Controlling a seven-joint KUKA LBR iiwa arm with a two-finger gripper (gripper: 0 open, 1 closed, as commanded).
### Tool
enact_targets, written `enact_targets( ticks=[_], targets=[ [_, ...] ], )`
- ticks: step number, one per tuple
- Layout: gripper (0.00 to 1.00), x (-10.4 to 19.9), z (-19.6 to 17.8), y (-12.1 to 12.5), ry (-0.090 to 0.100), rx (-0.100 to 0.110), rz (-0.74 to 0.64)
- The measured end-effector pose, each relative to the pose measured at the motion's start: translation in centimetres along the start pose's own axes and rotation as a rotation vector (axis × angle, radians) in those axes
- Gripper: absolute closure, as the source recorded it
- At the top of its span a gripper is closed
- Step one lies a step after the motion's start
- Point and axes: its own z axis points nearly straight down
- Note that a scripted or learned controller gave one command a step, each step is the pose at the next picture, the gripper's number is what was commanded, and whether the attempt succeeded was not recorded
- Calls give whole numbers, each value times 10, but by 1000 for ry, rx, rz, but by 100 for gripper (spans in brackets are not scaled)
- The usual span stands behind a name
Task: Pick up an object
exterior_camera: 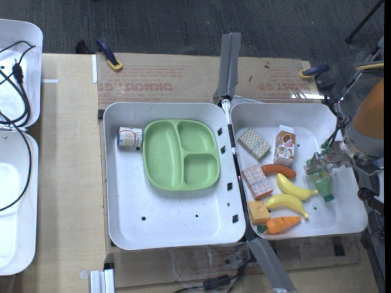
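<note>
My gripper point(317, 166) is low over the right side of the right bin point(345, 215), and the grey arm with its orange band comes in from the right edge. Directly under and touching the gripper lies a green bottle-like object point(324, 187). I cannot tell whether it is held. To the left lie two bananas point(294, 188), a carrot point(282, 224), a yellow block point(258, 211), a pink box point(256, 182), a red sausage point(279, 171), a small carton point(285, 146) and a patterned box point(253, 144).
The left bin point(171, 218) holds a green divided plate point(149, 157) and a small white cup point(129, 138) lying on its side at its back left. A raised divider point(230, 163) separates the bins. Blue clamps sit on the cardboard behind.
</note>
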Motion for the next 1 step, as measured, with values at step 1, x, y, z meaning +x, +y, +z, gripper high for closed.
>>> enact_targets(
  ticks=[1],
  targets=[
    [100,44,-116,91,-5,2,50]
  ],
)
